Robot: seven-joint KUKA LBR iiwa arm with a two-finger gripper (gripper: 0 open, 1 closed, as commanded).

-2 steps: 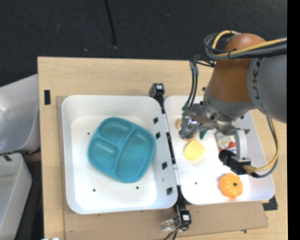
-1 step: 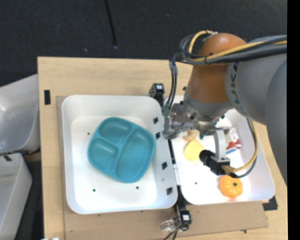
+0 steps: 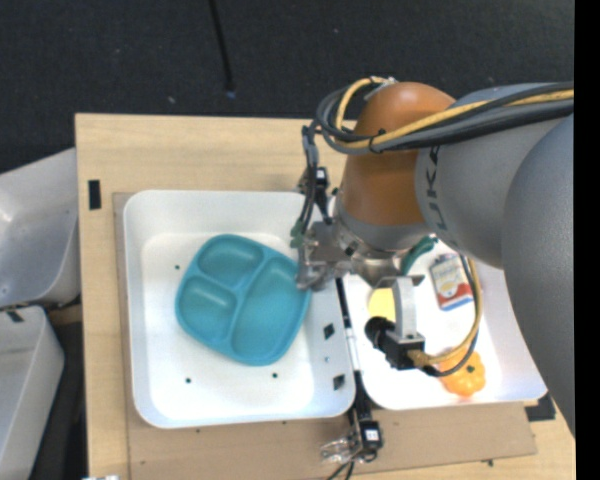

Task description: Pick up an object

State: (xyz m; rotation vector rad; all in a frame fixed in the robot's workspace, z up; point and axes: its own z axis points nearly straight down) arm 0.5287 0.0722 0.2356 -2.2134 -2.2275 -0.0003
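At the right edge of the left bin, the gripper sits low by the blue plate — whether open or closed, I cannot tell. The plate lies flat, seemingly not lifted yet. The wall between bins crowds this spot — bare floor lies left and near.

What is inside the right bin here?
A yellow object, a white packet with red print and an orange object lie in the right bin. The arm covers the bin's far part, so anything under it is hidden.
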